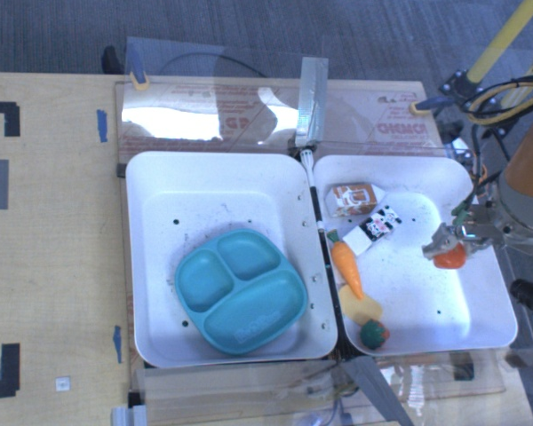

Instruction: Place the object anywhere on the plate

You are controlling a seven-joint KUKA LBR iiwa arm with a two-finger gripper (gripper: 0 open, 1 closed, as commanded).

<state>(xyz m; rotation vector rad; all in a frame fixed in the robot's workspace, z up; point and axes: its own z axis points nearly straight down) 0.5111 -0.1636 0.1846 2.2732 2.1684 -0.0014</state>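
A blue plate (241, 289) with three compartments lies in the left bin (151, 238), toward its front. My gripper (453, 245) hangs over the right side of the right bin (426, 322). A small red-orange object (450, 257) sits between its fingertips, and the gripper is shut on it. The arm comes in from the right edge.
Along the right bin's left side lie an orange carrot (346, 269), a yellow piece (360, 307) and a green and red ball (374, 332). A brown box (353, 199) and a black and white card (379, 225) lie at the back. Yellow cables (497, 96) hang at the upper right.
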